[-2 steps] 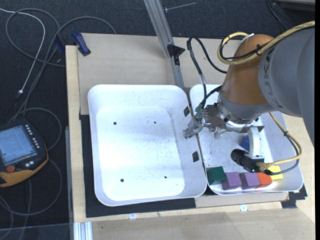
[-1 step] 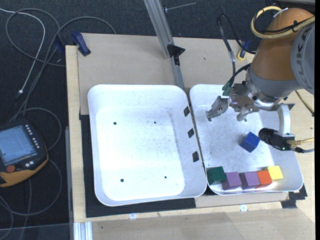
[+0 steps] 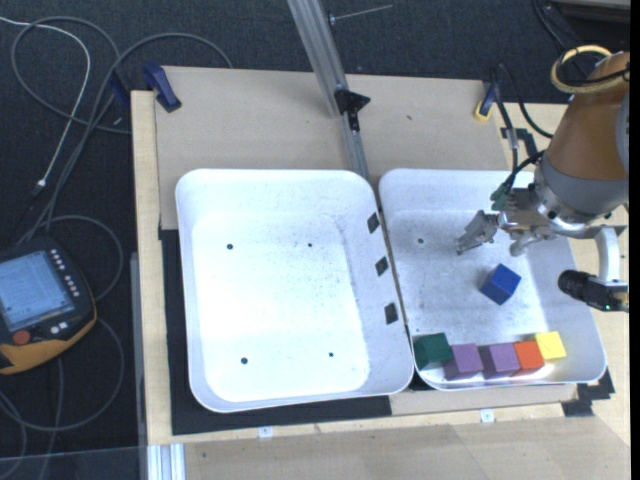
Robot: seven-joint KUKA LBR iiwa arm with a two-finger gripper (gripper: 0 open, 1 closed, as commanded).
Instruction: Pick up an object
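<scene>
While the pincer (image 3: pixel 497 235) hangs released, the right bin (image 3: pixel 440 208) holds six blocks (image 3: pixel 489 358).

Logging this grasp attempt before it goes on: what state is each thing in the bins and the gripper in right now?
Gripper: fingers spread open over the right bin, holding nothing.
Blue block: lying loose and alone in the right bin, tilted, below the gripper.
Green block, two purple blocks, orange block, yellow block: lined up against the near wall.
Right bin: holds all the blocks.
</scene>
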